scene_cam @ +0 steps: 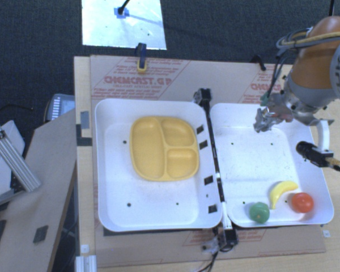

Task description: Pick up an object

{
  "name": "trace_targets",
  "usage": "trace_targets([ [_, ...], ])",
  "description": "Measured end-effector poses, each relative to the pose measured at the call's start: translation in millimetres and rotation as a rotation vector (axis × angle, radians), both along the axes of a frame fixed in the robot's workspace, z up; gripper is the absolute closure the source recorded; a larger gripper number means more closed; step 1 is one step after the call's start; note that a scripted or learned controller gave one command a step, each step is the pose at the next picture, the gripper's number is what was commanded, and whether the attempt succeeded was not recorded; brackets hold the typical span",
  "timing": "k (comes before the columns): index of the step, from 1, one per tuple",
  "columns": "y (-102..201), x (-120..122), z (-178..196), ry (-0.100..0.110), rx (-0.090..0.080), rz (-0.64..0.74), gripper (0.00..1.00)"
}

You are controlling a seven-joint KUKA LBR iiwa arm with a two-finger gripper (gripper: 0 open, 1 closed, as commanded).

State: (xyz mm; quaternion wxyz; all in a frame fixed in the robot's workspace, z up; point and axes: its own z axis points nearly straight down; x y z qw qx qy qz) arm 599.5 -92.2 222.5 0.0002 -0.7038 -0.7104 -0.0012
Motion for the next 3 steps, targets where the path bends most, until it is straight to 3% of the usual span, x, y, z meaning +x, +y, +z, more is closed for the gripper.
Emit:
trace_targets([
  [3,152.4,-14.6,-10.3,0.001,0.0,0.001,1.0],
])
